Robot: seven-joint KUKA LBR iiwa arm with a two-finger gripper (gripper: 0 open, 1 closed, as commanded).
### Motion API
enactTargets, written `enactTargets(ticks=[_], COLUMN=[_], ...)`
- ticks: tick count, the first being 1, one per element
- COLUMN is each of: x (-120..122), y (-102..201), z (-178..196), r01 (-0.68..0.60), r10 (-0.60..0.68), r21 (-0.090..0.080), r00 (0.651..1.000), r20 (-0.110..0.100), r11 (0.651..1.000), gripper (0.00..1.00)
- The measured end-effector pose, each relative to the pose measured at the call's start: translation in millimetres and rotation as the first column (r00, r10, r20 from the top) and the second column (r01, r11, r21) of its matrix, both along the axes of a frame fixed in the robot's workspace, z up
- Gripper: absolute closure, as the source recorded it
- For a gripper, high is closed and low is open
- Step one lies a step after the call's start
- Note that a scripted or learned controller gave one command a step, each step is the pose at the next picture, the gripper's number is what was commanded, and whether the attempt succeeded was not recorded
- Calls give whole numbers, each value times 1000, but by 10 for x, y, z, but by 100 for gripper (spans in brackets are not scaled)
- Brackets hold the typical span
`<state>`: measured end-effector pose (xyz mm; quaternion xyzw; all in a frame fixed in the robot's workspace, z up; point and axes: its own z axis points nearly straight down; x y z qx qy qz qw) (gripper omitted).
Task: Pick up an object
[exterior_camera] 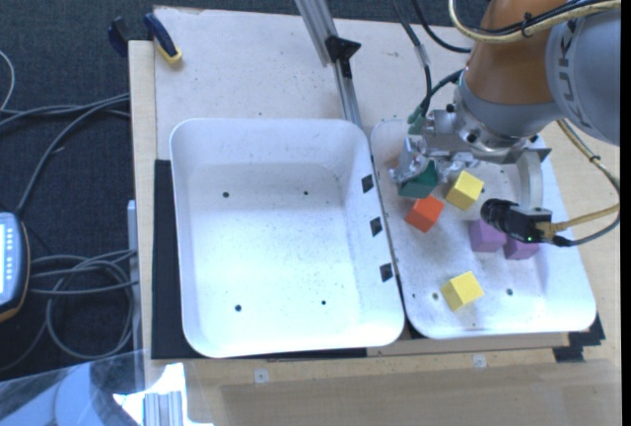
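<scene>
green block (422, 181), small, likely light, rigid and smooth; best taken across two flat opposite faces. claw (419, 170) low over it in the right bin (513, 316), its state impossible to tell; orange block (426, 213) just beside.

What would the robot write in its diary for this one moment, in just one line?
gripper low in right bin | over green block | grasp unconfirmed | orange block, two yellow blocks, purple block loose

The arm (552, 39) has a grey shell with a wide, rounded orange band above the wrist. Black and yellow cables run along its side. The end effector (426, 163) is of silver metal with small green parts.
</scene>
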<state>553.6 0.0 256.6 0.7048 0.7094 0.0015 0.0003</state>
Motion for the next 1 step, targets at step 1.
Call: enactTargets(ticks=[1], x=[156], y=[482], z=[-139], r01=[1], r10=[-1], r21=[0], r00=[1000], r20=[-2], r11=[1000], gripper=[100])
